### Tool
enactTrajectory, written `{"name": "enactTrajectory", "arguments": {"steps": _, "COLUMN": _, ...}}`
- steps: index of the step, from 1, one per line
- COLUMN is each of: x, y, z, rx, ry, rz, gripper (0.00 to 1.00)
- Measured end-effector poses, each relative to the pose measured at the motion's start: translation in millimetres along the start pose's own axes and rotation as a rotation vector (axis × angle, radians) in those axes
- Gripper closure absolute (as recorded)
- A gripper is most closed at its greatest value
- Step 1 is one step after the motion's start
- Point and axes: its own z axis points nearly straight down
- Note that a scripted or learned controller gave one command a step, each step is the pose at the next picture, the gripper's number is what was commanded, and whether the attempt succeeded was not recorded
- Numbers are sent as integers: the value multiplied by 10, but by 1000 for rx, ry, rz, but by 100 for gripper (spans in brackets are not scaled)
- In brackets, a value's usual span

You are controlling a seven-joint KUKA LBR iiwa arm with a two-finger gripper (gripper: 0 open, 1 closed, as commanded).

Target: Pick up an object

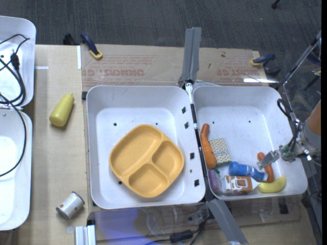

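The right bin (240,111) holds several objects along its near side. An orange carrot (207,146) lies next to a patterned square pad (220,150). Closer to the front are a blue bottle (247,170), an orange-and-white carton (237,184), a yellow banana (272,186) and a purple item (213,180). A thin orange piece (267,170) lies between the bottle and the banana. My gripper (271,158) hangs low at the bin's right side, just above the upper end of that orange piece. Whether it touches the piece is unclear.
In the left bin (102,111) lies a yellow divided plate (147,160). On the bench to the left are a yellow squeeze bottle (62,110) and a small can (69,204). Blue clamps (91,46) grip the cardboard at the back. White tubs (15,137) stand at far left.
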Motion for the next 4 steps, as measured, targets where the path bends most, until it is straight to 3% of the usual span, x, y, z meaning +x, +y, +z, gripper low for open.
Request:
{"name": "enactTrajectory", "arguments": {"steps": 1, "x": -4, "y": 8, "z": -89, "rx": -1, "ry": -1, "rz": 2, "gripper": 100}}
{"name": "enactTrajectory", "arguments": {"steps": 2, "x": -4, "y": 8, "z": -89, "rx": -1, "ry": -1, "rz": 2, "gripper": 0}}
{"name": "enactTrajectory", "arguments": {"steps": 3, "x": 542, "y": 357, "z": 227, "rx": -3, "ry": -5, "rz": -37, "gripper": 0}}
{"name": "enactTrajectory", "arguments": {"steps": 4, "x": 540, "y": 352, "z": 145, "rx": -1, "ry": -4, "rz": -35, "gripper": 100}}
